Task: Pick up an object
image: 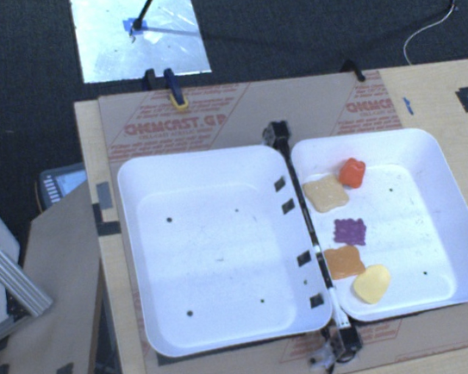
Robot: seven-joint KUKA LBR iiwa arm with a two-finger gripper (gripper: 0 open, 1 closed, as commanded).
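Camera view from above gives us five small objects, all lying in the right-hand shallow white plastic bin (444, 194), gathered along its left side. We see a round orange-red piece (352, 172) near the bin's far left corner, touching or just beside a pale tan slab shaped like a slice of bread (326, 193). Below these, apart from them, lies a flat purple piece with a bumpy outline (349, 231). Nearer the front sits a flat orange square (344, 262), and just beside its lower right corner a rounded pale yellow lump (371, 284); we cannot tell whether those two touch.

To the left, the second shallow white plastic bin (217, 245) meets the first along a dark hinge-like seam with small black clips (298, 233). Both bins rest on a brown cardboard sheet printed with red lettering (206, 116), which lies on the light wooden table (437, 90). Beyond the table's far edge we see a shiny silver square panel (139, 30) on dark carpet. For the tool, we have no sight of it, so its state cannot be told.
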